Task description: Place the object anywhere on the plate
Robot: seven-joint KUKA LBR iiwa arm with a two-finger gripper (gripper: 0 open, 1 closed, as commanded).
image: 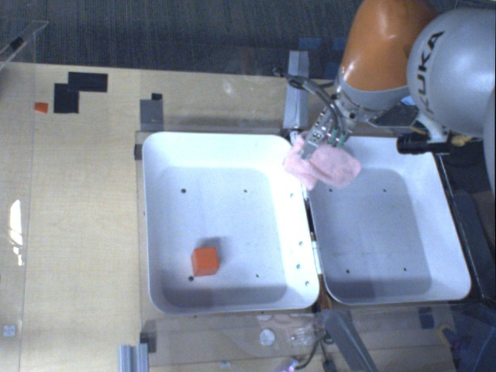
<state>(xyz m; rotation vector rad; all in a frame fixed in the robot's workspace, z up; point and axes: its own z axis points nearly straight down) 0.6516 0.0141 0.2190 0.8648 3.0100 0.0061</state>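
Nearest you, along the front edge of the desk (77, 285), you have the near walls of the two white bins. In the left bin (167, 208) a small orange block (205, 261) sits flat on the floor toward the near left corner, apart from every wall and well away from the arm. The right bin (457, 277) shows a bare floor with a few small dark dots.

Moving back, look at the far end of the divide between the bins. A soft pink object (324, 167), crumpled like a cloth, hangs there, straddling the rims with most of its bulk over the right bin's far left corner. The pincer (323, 139) comes down onto its top edge, and you can see the pink material gathered up at the fingertips, so I judge it to be pinching the cloth, with the rest drooping under its own weight. That limp hang suggests it is lifted rather than resting, though whether the lowest fold touches the rim is not clear.

Farther back, the orange band (380, 37) and grey wrist lean in from the right, tilted so the tool points down and left.

You have no obvious plate here; I judge one of the bins stands for it.
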